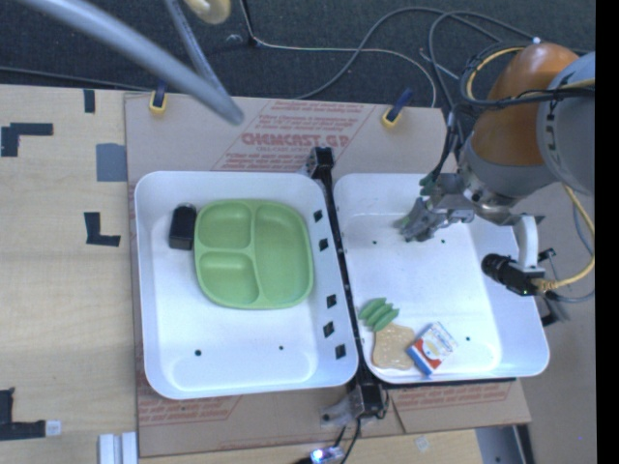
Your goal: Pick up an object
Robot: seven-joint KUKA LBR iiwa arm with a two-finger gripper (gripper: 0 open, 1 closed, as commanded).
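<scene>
Now | pineapple toy (387,334) | long axis diagonal, leaves up-left | right bin (484,288)

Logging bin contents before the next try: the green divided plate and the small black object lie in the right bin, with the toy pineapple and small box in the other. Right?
Not quite. The camera view shows the green divided plate and small black object in the left bin; the toy pineapple and small box lie in the right bin.

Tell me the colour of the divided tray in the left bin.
Light green; the divided tray shows in the camera view.
</scene>
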